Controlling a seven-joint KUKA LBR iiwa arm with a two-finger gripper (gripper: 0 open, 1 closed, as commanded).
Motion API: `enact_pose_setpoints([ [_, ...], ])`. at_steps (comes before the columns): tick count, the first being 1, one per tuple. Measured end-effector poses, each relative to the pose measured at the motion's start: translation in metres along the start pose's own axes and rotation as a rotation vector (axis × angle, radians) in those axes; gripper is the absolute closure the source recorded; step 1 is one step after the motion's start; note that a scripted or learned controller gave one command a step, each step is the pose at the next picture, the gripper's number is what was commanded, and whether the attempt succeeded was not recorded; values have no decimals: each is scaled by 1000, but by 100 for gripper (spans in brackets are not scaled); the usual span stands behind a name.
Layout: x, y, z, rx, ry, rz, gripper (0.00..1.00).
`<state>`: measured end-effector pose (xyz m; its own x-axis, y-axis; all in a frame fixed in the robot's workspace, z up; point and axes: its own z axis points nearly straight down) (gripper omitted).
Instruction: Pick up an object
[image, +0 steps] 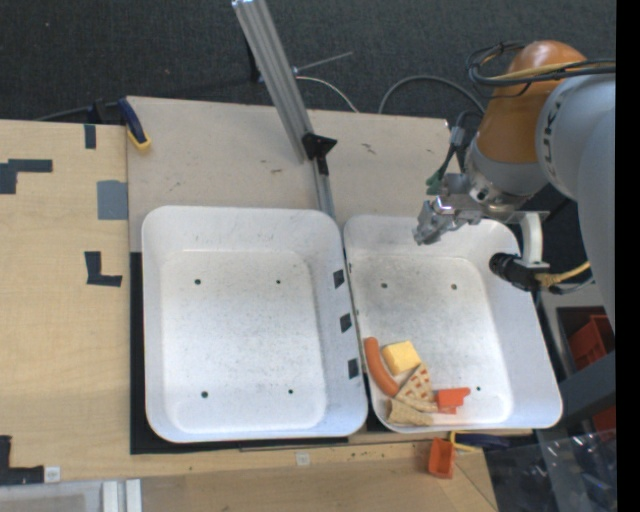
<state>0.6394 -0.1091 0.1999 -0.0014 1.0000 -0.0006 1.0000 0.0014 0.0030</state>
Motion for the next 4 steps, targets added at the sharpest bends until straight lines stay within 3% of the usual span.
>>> enact_pose_setpoints([
  [1,0,1,-54,-2,-1,0,100],
  [3,108,8,-33,6,2,-5,100],
  [4,160,-3,-41,5,3,-6,100],
])
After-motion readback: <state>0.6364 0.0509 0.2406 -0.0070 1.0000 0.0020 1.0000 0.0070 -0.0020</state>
